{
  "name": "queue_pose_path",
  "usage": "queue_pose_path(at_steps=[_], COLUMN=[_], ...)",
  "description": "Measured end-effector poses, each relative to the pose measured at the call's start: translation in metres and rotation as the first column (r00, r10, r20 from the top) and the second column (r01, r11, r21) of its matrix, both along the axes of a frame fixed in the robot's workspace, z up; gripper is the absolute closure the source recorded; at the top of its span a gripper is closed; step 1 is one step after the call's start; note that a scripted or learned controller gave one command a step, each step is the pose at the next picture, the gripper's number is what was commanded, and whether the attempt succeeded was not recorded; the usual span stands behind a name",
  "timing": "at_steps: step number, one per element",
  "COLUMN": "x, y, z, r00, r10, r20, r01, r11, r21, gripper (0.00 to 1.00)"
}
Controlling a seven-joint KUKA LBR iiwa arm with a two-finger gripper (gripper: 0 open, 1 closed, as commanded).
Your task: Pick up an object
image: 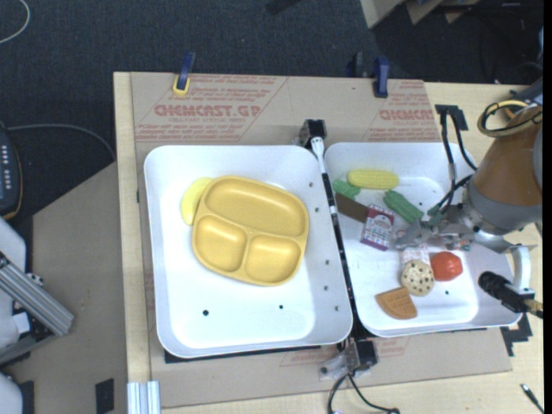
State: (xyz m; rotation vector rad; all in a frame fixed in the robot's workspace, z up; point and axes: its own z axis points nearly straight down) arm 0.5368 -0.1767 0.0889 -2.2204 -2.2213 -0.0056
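Note:
The right bin (431, 166) holds a yellow corn cob (373, 178), a green vegetable (401, 204), a brown bar (349, 207), a pink-and-purple packet (378, 228), a speckled cookie (417, 276), a red tomato (447, 266) and an orange cracker (396, 303). My gripper (424, 236) hangs low over the middle of this bin. It is just right of the packet and just above the cookie and tomato. The grey wrist with its orange band (511, 172) covers the bin's right side.
In the left bin (172, 300) lies a yellow divided plate (250, 229), with a yellow round piece (193, 199) sticking out from under its left edge. A black divider (332, 222) runs between the bins. Cables (453, 141) hang over the right bin's far corner.

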Motion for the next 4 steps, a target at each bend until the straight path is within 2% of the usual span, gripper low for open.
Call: queue_pose_path(at_steps=[1,2,3,4], x=[0.003,0.01,0.009,0.01], y=[0.0,0.0,-0.008,-0.009], z=[0.013,0.057,0.118,0.138], r00=[1.0,1.0,1.0,1.0], r10=[0.0,0.001,0.0,0.001], r20=[0.009,0.005,0.006,0.003], r01=[0.0,-0.001,0.0,-0.001], r11=[1.0,1.0,1.0,1.0], r21=[-0.003,-0.006,-0.007,-0.005], gripper=[1.0,1.0,1.0,1.0])
